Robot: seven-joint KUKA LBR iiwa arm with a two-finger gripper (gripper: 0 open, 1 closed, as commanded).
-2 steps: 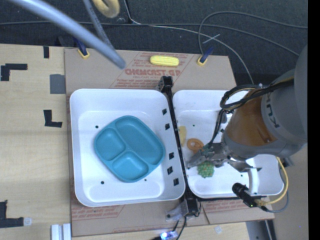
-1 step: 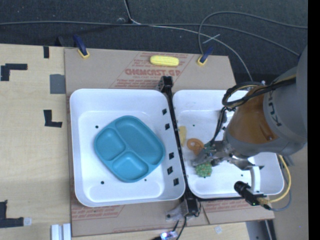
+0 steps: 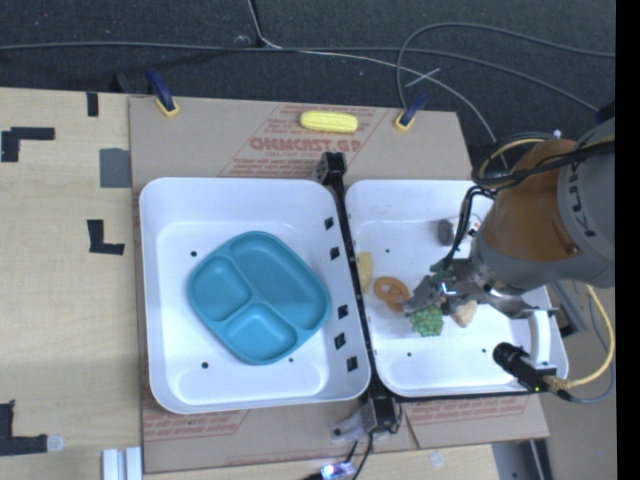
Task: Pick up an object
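Claw (image 3: 440, 298) low in the right bin (image 3: 400, 200), its dark fingers crowded among the small items so that I cannot tell whether it is spread or clenched, nor whether anything sits between the fingers. The relation that matters: a green, knobbly lump, seemingly a broccoli toy (image 3: 428, 321), lies right at the claw's near side, touching or almost touching it. A pale tan piece (image 3: 465, 314) lies just beside it, tucked below the wrist. My judgement is that the green one is the likeliest target, being compact, roundish and without a clear long axis.

Leftward of the claw, just beside it, rests an orange ring-shaped thing (image 3: 390, 290), glossy like moulded plastic, with a pale yellow sliver (image 3: 365, 266) next to the bin's dividing wall. Beyond the claw, toward the far rim, a small dull grey block (image 3: 444, 230) lies apart.

Well left, in the other bin (image 3: 165, 203), sits a smooth blue divided plate (image 3: 258, 296) with three compartments. Farthest off, on the cardboard sheet (image 3: 200, 138) over the desk (image 3: 50, 268), lies a yellow corn cob (image 3: 328, 121), long axis left to right.
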